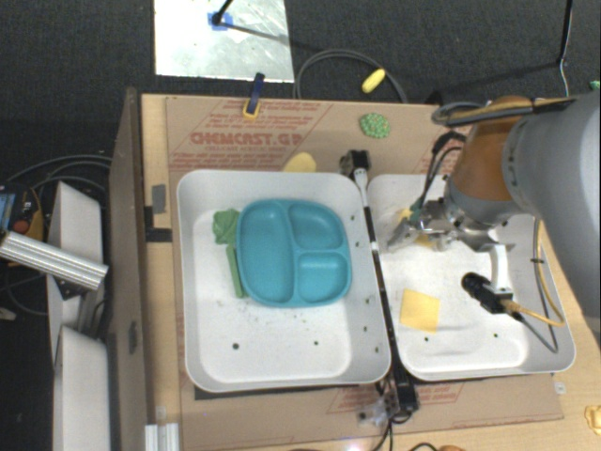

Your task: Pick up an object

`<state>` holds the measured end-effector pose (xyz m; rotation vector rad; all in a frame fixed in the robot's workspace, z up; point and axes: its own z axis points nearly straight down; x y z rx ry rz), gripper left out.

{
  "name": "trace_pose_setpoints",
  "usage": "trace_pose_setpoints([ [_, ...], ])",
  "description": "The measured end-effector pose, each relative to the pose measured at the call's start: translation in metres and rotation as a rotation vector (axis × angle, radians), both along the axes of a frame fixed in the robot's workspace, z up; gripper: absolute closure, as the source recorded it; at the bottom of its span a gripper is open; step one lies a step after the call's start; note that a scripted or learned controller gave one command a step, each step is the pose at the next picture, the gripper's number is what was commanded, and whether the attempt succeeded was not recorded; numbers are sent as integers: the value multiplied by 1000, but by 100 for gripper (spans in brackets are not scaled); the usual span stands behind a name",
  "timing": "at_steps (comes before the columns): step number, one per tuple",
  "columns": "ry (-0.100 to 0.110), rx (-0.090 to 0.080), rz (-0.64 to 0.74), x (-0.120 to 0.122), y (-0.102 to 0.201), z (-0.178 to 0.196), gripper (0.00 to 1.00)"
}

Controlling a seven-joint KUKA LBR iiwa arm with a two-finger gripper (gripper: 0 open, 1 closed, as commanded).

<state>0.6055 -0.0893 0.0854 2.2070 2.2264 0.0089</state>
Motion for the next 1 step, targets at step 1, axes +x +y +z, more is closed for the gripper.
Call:
trace_pose_setpoints([
  [1,1,-1,-3,50,-21,0,0],
])
